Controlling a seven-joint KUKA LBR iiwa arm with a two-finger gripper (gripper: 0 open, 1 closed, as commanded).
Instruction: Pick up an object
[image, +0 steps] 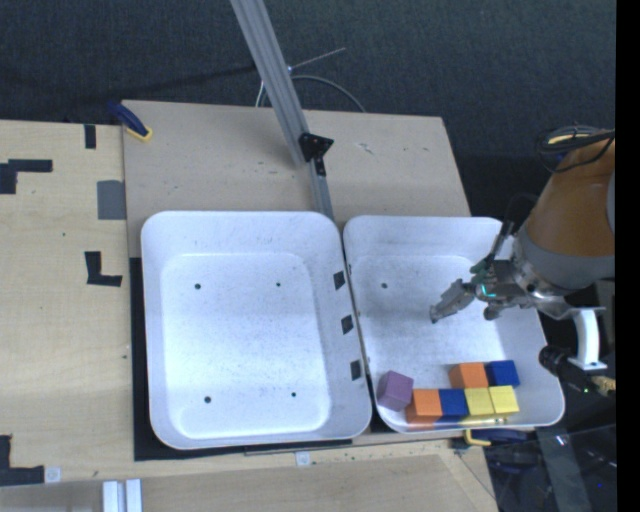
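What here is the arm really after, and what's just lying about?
For the job: gripper; purple block; orange blocks; blue blocks; yellow blocks; right bin.

Lying about: left bin; metal pole; blue and yellow tool; black tape marks.

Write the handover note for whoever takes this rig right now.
Gripper: over the right bin, above its middle, nothing seen between its fingers; open or shut can't be told.
Blocks: all in the right bin's near end. Purple block at the left, then orange, blue and yellow ones, more behind.
Left bin: no blocks seen.
Done: nothing picked.
Left: descend on a block, grasp, lift.
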